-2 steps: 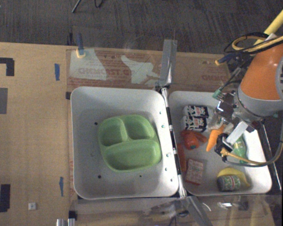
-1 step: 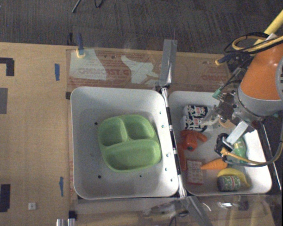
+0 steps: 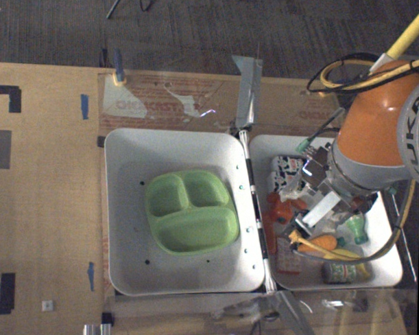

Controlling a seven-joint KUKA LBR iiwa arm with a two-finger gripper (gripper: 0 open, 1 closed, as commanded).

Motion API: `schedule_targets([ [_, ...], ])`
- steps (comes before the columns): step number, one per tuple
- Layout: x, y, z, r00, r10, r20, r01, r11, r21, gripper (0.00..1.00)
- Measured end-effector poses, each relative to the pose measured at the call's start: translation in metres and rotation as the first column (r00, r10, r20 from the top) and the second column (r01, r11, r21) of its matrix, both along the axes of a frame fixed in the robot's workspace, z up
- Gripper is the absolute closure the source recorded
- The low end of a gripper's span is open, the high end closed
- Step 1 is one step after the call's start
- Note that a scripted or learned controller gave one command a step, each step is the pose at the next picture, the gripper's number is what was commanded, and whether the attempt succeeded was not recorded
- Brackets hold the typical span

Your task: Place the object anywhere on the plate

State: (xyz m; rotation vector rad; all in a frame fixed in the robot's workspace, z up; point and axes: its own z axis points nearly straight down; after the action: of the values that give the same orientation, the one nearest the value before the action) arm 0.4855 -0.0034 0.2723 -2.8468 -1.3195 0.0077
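1. The grey-and-orange arm (image 3: 382,121) reaches low into the right bin (image 3: 391,273), its pincer (image 3: 310,222) down among jumbled toy items (image 3: 327,246); whether it grips anything cannot be told.
2. The green divided plate (image 3: 191,212) sits in the left bin (image 3: 127,160) on the worktop (image 3: 44,192).

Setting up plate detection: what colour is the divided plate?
Light green, plain, the plate in the camera view.
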Motion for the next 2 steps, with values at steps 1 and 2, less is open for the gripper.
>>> schedule_targets([
  [1,-0.007,0.005,-0.089,0.854,-0.520,-0.002,0.520,0.854,-0.003,0.00],
  [2,-0.006,-0.016,-0.031,0.799,-0.601,0.004,0.601,0.799,-0.003,0.00],
])
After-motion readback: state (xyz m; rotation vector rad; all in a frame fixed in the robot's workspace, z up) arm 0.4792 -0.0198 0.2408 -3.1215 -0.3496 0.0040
